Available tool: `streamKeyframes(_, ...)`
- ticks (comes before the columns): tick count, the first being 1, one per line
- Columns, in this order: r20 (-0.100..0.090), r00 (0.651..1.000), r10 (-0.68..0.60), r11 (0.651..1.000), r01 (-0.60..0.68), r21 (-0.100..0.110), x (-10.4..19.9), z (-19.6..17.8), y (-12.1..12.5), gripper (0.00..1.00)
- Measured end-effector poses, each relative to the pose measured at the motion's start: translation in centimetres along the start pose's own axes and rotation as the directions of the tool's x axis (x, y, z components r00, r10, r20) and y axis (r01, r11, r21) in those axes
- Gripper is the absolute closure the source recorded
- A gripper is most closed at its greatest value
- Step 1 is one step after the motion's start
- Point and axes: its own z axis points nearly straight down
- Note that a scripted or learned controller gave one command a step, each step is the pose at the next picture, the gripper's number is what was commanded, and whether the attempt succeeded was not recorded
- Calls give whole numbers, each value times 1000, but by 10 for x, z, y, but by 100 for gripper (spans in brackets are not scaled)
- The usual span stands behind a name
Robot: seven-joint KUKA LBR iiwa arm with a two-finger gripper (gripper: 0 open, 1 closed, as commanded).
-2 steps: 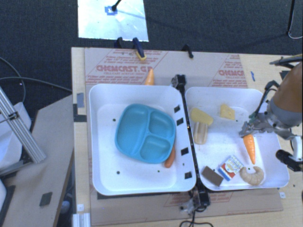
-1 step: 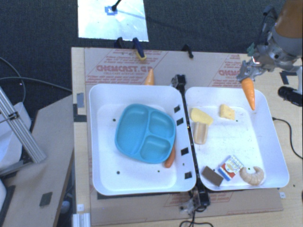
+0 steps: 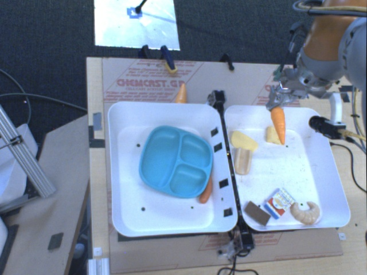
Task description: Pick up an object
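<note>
My gripper (image 3: 279,103) hangs over the back of the right bin (image 3: 335,176), shut on the thick end of an orange carrot (image 3: 278,126). The carrot points down and slightly right, its tip above the bin floor beside a small yellow chunk (image 3: 270,134). Also in this bin are a yellow wedge (image 3: 243,140), a tan cylinder (image 3: 242,161), a brown block (image 3: 257,213), a small red, white and blue carton (image 3: 279,203) and a pale shrimp-shaped piece (image 3: 307,212).
The left bin (image 3: 123,153) holds a blue divided plate (image 3: 175,160) with an orange piece (image 3: 205,193) poking out under its right edge. Another orange piece (image 3: 181,93) lies behind that bin. A black clipped divider (image 3: 222,153) separates the bins.
</note>
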Motion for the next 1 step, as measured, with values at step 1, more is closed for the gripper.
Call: streamKeyframes(1, 1, 1000, 7, 1000, -7, 1, -41, 58, -28, 100)
